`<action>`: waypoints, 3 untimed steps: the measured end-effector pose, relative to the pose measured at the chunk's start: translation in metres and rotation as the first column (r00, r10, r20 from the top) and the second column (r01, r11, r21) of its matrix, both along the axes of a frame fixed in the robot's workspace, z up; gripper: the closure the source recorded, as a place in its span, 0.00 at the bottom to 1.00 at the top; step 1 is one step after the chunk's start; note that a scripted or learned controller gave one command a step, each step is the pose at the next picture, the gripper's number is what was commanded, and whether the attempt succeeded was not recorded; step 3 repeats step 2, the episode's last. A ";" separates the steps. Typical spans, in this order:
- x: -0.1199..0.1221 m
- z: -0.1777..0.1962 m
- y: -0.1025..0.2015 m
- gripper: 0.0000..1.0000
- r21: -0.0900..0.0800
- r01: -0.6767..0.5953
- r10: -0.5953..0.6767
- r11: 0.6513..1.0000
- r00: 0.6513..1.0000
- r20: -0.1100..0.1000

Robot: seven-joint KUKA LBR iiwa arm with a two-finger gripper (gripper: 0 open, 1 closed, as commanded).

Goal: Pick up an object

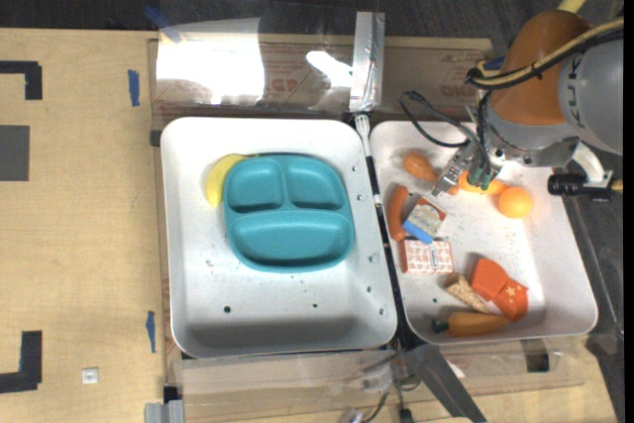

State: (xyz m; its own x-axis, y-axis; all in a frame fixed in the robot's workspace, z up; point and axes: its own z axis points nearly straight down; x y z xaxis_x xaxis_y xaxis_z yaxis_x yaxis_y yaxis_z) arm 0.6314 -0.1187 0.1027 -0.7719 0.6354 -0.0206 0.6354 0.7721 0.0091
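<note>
Camera view: jaws (near back rim) above right bin (pixel 580 287).

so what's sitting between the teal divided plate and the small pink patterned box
In the camera view, the two bins' adjoining rims run between the teal plate and the pink box. An orange-red piece also sits near that line, slightly above it.
</note>
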 end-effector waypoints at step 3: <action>0.033 0.151 0.065 1.00 0.007 0.358 -0.358 0.934 0.934 -0.014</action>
